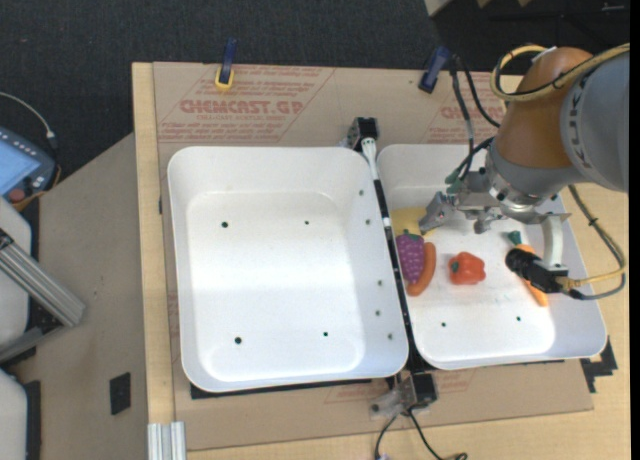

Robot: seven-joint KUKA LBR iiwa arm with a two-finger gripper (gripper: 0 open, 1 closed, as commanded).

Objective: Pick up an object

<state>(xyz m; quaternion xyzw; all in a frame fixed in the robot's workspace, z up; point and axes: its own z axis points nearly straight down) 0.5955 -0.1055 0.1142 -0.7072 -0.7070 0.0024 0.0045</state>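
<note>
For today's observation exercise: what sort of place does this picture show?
Probably a robotics lab test bench: a grey arm reaches over two shallow white bins, toy food such as a red pepper lies inside, and cables trail around.

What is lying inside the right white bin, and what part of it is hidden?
The right bin holds purple grapes on an orange piece, and a red pepper. The arm covers its far corner.

camera: single, fixed overhead | facing: down, slanted | covers: both bins (270,178) and bench (160,148)
</note>
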